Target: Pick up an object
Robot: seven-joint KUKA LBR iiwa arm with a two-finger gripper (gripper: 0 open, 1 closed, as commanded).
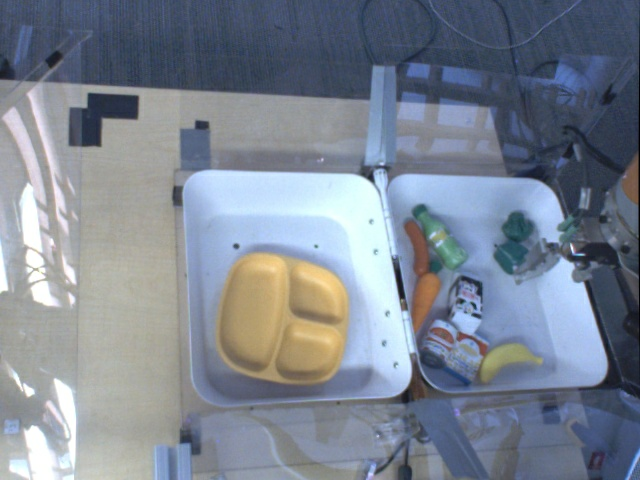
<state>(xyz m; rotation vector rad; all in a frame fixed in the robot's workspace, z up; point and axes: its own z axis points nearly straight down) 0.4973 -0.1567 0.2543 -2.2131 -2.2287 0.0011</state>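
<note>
Fingers (540, 258) in right bin (570, 308) — open or closed, cannot tell — beside green toy (514, 243), nothing visibly gripped

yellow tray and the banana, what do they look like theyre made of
Yellow tray: looks like moulded plastic with a matte to satin finish, going by its even colour, rounded edges and three pressed compartments with soft highlights. Banana: probably a plastic or rubber toy, since its yellow is uniform and smooth with no spots, though the view is too small to rule out real fruit.
</note>
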